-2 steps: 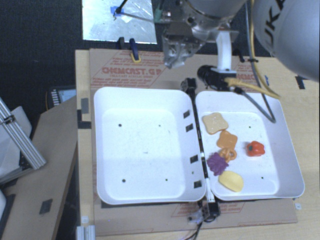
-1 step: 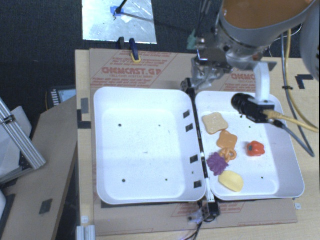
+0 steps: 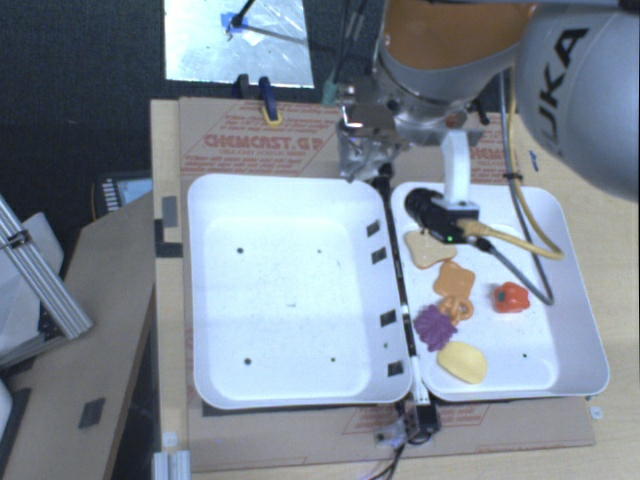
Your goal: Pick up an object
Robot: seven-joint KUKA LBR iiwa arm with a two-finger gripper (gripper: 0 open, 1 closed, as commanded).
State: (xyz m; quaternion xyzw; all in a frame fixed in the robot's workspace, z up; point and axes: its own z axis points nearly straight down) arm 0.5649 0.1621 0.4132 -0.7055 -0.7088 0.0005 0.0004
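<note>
Poised at upper centre of the frame, gripper above the bins' shared divider, likely between tries; cannot tell its opening or whether anything is held. Clustered low in the right bin: beige piece, orange piece, red pepper, purple grapes, yellow lemon
</note>
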